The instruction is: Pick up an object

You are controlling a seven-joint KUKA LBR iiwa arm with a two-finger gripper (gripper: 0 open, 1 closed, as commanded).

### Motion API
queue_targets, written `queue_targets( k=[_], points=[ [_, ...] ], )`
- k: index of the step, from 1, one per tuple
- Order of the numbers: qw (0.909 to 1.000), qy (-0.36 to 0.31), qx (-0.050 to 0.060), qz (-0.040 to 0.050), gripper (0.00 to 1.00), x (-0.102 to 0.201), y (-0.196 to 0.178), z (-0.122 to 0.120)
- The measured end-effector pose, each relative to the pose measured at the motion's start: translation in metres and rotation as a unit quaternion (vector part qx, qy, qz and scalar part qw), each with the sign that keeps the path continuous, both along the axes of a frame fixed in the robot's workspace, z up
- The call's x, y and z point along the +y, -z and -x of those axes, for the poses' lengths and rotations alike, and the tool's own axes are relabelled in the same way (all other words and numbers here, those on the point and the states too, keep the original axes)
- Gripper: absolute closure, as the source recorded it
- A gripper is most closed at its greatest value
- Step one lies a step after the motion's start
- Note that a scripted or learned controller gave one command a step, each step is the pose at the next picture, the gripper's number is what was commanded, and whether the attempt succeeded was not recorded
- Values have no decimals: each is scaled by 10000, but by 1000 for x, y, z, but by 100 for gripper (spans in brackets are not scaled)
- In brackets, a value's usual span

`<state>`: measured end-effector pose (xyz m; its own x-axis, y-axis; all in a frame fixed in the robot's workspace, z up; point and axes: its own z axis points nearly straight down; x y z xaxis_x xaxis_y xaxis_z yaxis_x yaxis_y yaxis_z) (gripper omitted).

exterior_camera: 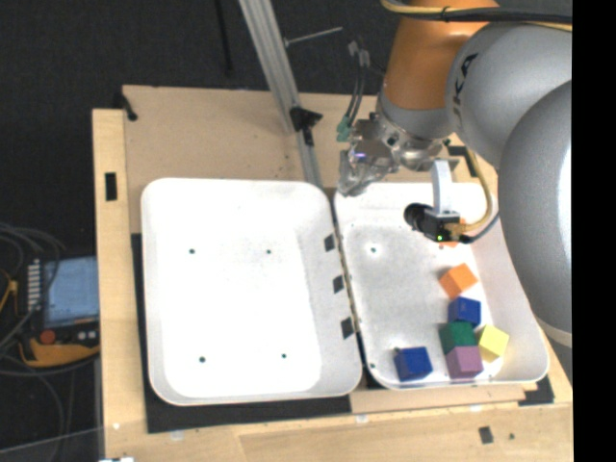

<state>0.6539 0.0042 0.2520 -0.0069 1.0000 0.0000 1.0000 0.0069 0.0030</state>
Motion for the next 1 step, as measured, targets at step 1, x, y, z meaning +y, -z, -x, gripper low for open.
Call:
queue_targets(
  k=[1],
  points=[
    [10000,7,20,2,100,48,14,-3]
  ],
)
